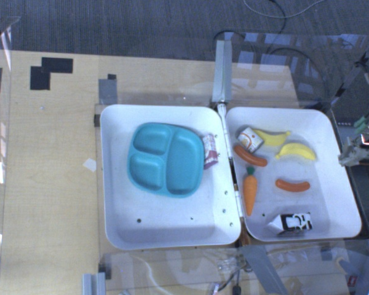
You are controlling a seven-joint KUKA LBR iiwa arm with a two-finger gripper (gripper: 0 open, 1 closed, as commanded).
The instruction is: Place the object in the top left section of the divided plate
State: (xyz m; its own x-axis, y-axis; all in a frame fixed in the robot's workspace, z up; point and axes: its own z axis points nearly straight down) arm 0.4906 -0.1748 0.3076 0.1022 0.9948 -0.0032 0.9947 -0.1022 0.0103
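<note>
A blue divided plate (166,158) lies in the left bin (120,220), with nothing in any of its sections, including the top left one (150,137). Leaning against its right rim is a small purple-and-white packet (210,150). The right bin (338,223) holds a little can (250,139), two yellow bananas (297,152), two sausages (292,185), a carrot (250,189) and a black-and-white packet (293,222). My gripper (355,154) shows as a grey shape at the right bin's right rim, apart from all of these objects.
A metal divider post (222,72) stands behind the seam between the two bins. Cables (277,8) lie on the floor at the back. Wooden benchtop (49,165) stretches to the left of the bins.
</note>
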